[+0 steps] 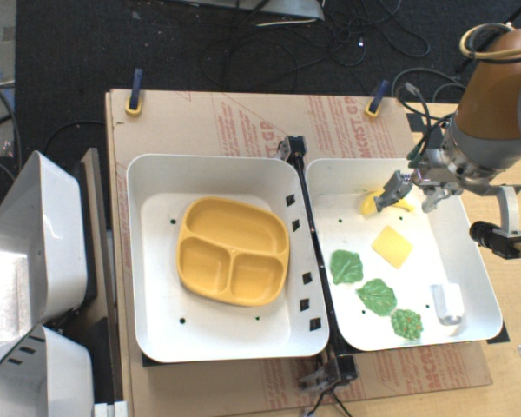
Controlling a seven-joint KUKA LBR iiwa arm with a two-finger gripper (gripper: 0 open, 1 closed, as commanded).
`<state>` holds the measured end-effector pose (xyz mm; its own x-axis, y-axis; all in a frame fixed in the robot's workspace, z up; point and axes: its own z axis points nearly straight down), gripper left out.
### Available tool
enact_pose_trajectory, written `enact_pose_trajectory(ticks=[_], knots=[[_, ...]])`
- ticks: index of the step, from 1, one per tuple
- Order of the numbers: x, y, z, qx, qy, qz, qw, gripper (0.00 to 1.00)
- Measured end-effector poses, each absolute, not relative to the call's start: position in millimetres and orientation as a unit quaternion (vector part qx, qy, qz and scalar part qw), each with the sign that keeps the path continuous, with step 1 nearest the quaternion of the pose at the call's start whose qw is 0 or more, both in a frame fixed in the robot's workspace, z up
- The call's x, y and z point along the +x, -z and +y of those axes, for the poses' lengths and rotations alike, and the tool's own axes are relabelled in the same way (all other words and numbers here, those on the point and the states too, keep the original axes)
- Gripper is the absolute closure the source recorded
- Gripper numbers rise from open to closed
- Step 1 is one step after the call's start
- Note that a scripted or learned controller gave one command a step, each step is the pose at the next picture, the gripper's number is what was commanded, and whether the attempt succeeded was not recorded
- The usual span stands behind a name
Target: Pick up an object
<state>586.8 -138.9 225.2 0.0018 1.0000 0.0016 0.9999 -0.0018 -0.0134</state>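
light: bright, even, from above | shadows: soft, short, under tray (234, 250) and along bin (148, 259) walls | glare: bin rims nearly blown out | focus: fairly sharp centre, arm (491, 94) slightly soft | floor: dark, noisy

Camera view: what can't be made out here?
- Gripper: too small to read its state.
- Small yellow object in the right white bin: partly covered by the gripper, shape unclear.
- Grey and orange arm: cut off by the right edge.
- Small white block: too small to identify.
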Motion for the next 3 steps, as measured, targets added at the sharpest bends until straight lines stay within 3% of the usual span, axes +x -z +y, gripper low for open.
enact_pose_trajectory(ticks=[1, 3], knots=[[589.5, -232.9, -138.4, -0.707, 0.0000, -0.707, 0.000, 0.00], [589.0, -108.3, -140.7, -0.708, -0.0015, -0.706, 0.002, 0.00]])
